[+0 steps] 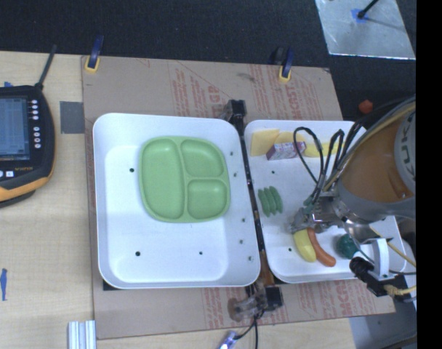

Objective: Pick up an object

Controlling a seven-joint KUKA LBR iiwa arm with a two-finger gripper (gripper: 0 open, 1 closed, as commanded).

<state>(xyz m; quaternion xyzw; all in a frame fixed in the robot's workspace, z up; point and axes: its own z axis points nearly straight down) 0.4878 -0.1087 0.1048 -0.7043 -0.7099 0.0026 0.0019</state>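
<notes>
1. In the camera view, the counter [46,267] carried a cardboard sheet [170,86] with two shallow white bins side by side: the left bin [119,260] and the right bin [279,267].
2. The left bin held a green divided plate [183,178], lying flat in its upper half.
3. The arm [377,169], grey with an orange band, reached in from the right over the right bin, with black cables [315,158] looping above its wrist.
4. The tool [313,220] sat low over the middle of the right bin; whether it was clenched or released could not be told.
5. A yellow banana-like toy [304,247] lay just below the tool, with an orange carrot-like toy [323,254] touching its right side and a dark green round toy [345,246] near them to the right.
6. A green ridged toy [270,200] lay to the tool's left, near the bin's left wall.
7. A yellow piece [263,143] and a small white packet [283,150] lay at the bin's top, well apart from the tool.
8. A teach pendant [14,144] rested at the counter's left edge.
</notes>
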